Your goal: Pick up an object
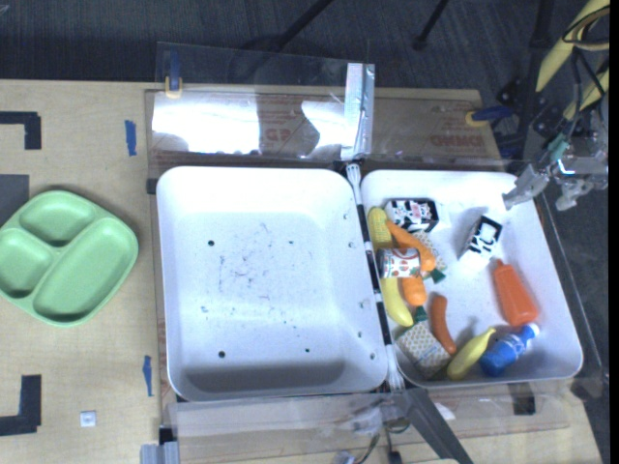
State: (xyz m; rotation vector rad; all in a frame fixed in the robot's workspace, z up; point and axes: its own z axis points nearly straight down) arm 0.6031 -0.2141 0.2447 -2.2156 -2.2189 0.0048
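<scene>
Objects crowd the right bin (556,259) at lower right of the frame, an orange bottle (515,294) among them; the gripper (542,184) hovers above its upper right rim, holding nothing

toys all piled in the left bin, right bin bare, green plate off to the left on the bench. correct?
Bins are swapped. The camera view shows the toys, such as the orange bottle and a banana, in the right bin; the left bin is the bare one. The green plate does sit on the bench left of both bins.
</scene>
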